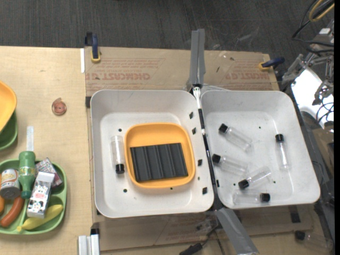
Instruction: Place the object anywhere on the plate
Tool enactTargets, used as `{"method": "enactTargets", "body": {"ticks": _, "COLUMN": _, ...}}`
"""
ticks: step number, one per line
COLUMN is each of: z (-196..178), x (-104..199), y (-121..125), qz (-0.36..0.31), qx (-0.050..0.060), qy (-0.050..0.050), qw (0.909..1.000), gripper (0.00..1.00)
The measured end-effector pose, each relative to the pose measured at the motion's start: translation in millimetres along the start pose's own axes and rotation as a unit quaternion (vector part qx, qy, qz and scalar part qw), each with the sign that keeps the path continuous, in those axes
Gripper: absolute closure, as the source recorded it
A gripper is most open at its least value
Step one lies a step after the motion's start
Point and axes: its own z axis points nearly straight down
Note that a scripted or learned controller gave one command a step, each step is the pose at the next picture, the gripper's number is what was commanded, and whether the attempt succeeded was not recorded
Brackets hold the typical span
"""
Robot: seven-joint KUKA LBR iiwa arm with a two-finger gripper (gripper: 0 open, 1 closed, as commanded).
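Floor: dark grey carpet (159, 9) runs across the top, behind the desk.
Desk: pale wood (48, 73) on the left, with a brown cardboard sheet (143, 70) under both bins, held at its far edge by two clamps (93, 51).
Far left: a yellow dish (5, 108) cut off by the edge, a small pink disc (59, 107) well apart from it, and a green tray (56, 209) of toy food with a green bottle (26, 170) lying on it.
Left bin: white and shallow (101, 195), holding the orange plate (159, 134) at its middle.
On the plate: a dark ribbed block (158, 161) lies flat, inside the rim.
Task's thing: a clear vial (116, 152) with a black cap lies on the bin floor just beside the plate's left rim, cap towards the viewer, not on the plate.
Divider: a grey bar (197, 57) runs back from the seam between the bins.
Right bin: white (303, 137), with five more black-capped vials (234, 135) scattered apart over its floor.
Far right: pale machinery and cables (319, 15) at the edge.
End effector: I cannot tell how far open it is, or whether it has hold of anything.
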Motion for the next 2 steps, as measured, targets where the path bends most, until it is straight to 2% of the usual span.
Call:
{"method": "enactTargets", "body": {"ticks": 1, "z": -10.0, "x": -3.4, "y": 1.4, "qz": -0.106, "qx": 0.0, "qy": -0.001, "qw": 0.9943, "gripper": 0.0}}
{"method": "enactTargets", "body": {"ticks": 2, "z": -13.5, "x": 7.8, "y": 9.8, "qz": -0.266, "qx": -0.001, "qy": 0.0, "qw": 0.964, "gripper": 0.0}}
